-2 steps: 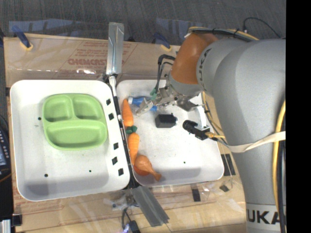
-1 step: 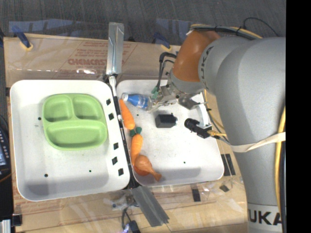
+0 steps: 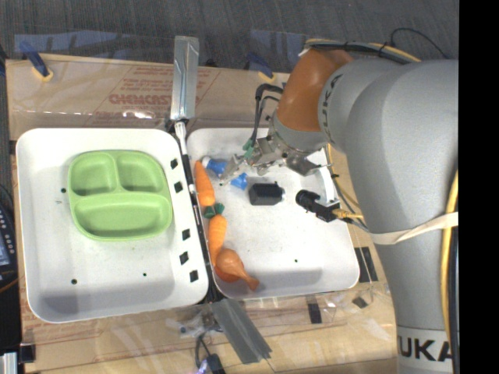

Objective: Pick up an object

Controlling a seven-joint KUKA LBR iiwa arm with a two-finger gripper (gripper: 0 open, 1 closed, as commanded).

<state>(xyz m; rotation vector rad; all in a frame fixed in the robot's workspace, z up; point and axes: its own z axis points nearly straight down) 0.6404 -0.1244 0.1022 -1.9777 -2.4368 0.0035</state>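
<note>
The arm (image 3: 390, 139) overhangs the right bin (image 3: 312, 275); hand (image 3: 243, 164) beside carrots (image 3: 204, 185), its spread unclear.

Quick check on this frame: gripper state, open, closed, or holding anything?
Gripper: cannot be told. It sits low in the right bin near the blue object, with nothing visibly held.

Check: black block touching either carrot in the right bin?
Apart. Camera view shows bare white bin floor between the black block and the carrots lying along the bin's left wall.
</note>
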